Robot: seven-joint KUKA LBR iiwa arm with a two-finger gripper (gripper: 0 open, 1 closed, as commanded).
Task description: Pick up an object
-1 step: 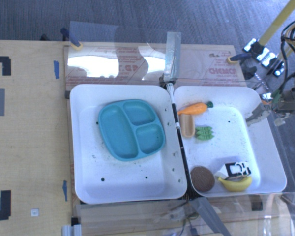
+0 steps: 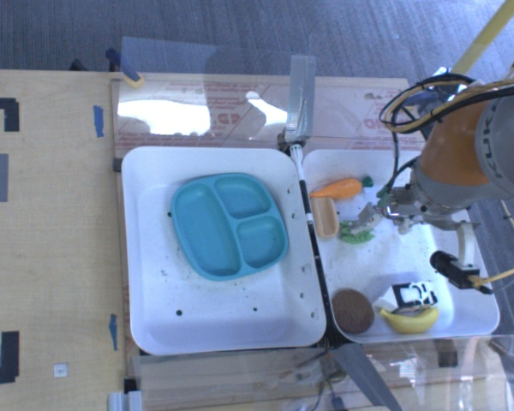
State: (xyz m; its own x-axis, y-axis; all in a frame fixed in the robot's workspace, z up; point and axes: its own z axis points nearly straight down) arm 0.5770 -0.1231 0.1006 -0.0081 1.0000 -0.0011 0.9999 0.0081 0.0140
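The right bin holds several small objects. An orange carrot lies at its back left, with a tan oblong piece just in front of it. A green leafy item lies beside the tan piece. At the front are a brown round object, a yellow banana and a black-and-white item. My gripper reaches in from the right, low over the bin, its tip right above the green item and near the carrot. Nothing shows as held.
The left bin contains a blue divided plate. A metal divider separates the bins. Cables loop above the arm's orange band. A black fitting hangs off the wrist over the right bin.
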